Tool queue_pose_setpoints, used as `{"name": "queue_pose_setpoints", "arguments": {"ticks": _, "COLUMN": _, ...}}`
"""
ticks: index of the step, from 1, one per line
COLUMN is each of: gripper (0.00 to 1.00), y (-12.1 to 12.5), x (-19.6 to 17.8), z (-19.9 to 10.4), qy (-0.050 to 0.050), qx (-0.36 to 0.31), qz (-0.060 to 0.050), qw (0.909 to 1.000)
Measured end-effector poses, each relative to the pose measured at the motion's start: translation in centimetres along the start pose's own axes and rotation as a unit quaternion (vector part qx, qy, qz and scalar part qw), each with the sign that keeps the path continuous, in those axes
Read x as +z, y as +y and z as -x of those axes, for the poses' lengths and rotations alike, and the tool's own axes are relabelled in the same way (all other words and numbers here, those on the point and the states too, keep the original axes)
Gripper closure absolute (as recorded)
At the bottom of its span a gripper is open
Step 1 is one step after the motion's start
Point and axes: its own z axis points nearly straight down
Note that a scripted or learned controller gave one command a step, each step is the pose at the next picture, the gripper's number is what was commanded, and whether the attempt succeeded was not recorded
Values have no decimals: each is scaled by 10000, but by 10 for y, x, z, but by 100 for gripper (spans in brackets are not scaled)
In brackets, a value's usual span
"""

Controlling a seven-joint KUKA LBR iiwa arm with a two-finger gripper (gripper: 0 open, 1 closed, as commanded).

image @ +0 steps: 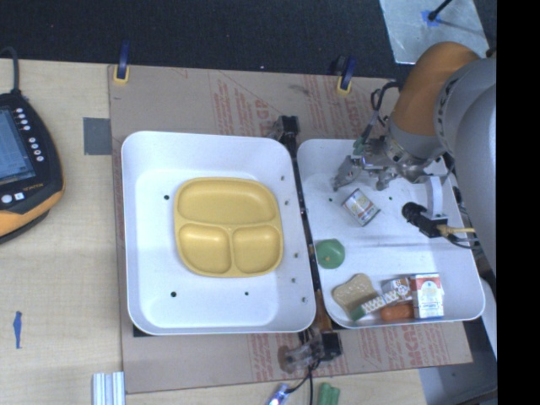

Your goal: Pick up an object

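My gripper (361, 177) hangs low over the back of the right bin (456, 260), its fingers open with nothing between them. Just in front of it a small silver can (361, 207) lies on its side, apart from the fingertips. Nearer the front of this bin are a green round piece (329, 253), a brown bread-like piece (353, 290), a small printed packet (395, 289), a red and white carton (428, 296) and an orange item (395, 312).
The left bin (152, 294) holds a yellow divided plate (228, 226). A teach pendant (21, 167) rests on the bench at the far left. The arm's orange band (430, 87) rises at the back right.
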Motion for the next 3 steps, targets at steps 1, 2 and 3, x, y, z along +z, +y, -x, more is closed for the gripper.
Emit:
{"name": "queue_pose_setpoints", "arguments": {"ticks": 1, "gripper": 0, "y": -20, "x": 0, "z": -7, "qy": -4, "qx": 5, "qz": -10, "qw": 10000}}
{"name": "queue_pose_setpoints", "arguments": {"ticks": 2, "gripper": 0, "y": -37, "x": 1, "z": -8, "qy": -6, "qx": -1, "qz": -12, "qw": 10000}}
{"name": "queue_pose_setpoints", "arguments": {"ticks": 3, "gripper": 100, "y": -37, "x": -10, "z": -7, "qy": -3, "qx": -4, "qz": -21, "qw": 10000}}
